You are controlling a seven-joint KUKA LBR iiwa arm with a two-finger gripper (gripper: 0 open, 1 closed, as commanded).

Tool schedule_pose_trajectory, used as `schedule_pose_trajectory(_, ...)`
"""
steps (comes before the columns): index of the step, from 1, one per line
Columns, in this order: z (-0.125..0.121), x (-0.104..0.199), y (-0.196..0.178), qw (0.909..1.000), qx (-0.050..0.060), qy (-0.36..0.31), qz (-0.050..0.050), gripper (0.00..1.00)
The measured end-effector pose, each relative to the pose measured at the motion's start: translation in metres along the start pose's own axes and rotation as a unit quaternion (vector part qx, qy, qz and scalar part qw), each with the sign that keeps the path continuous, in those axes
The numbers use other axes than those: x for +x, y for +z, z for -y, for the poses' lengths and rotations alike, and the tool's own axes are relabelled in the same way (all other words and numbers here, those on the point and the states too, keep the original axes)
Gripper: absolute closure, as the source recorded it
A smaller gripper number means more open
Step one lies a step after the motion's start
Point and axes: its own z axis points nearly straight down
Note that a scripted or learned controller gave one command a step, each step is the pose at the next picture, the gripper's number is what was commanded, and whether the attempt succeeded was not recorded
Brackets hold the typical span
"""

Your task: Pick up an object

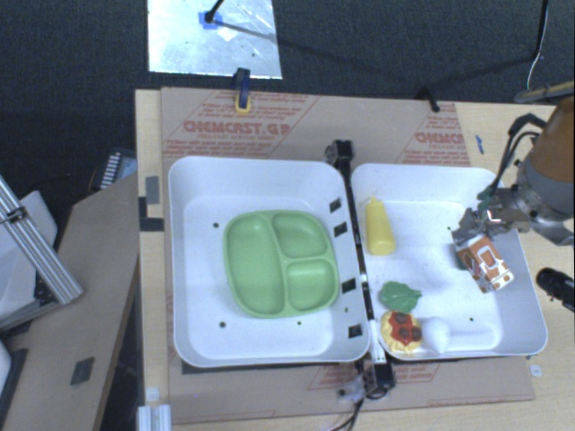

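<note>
Camera view
Counter (296,115): tan, lettered board on top, carried two shallow white bins side by side.
Left bin (193,196): held a green divided plate (274,263) lying flat near its middle.
Right bin (431,218): held several small things.
Yellow bottle (379,226): lay lengthwise near the divider, in the far left part of the right bin.
Green leafy toy (398,294): lay nearer the front, below the bottle, apart from it.
Round yellow and red toy (403,329): sat at the front left corner of the right bin, just beside the leafy toy.
White lump (437,332): touched the round toy on its right side.
Arm (550,173): reached in from the right, grey with an orange band at the top.
Gripper (478,232): hung over the right side of the right bin, closed on the orange and white box.
Orange and white box (483,265): sat tilted between the fingers, directly under the gripper, raised off the bin floor or touching it, could not be told.
</note>
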Motion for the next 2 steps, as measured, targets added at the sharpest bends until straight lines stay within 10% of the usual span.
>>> schedule_pose_trajectory(2,0.003,0.113,0.000,1.0000,0.002,-0.003,-0.002,1.00)
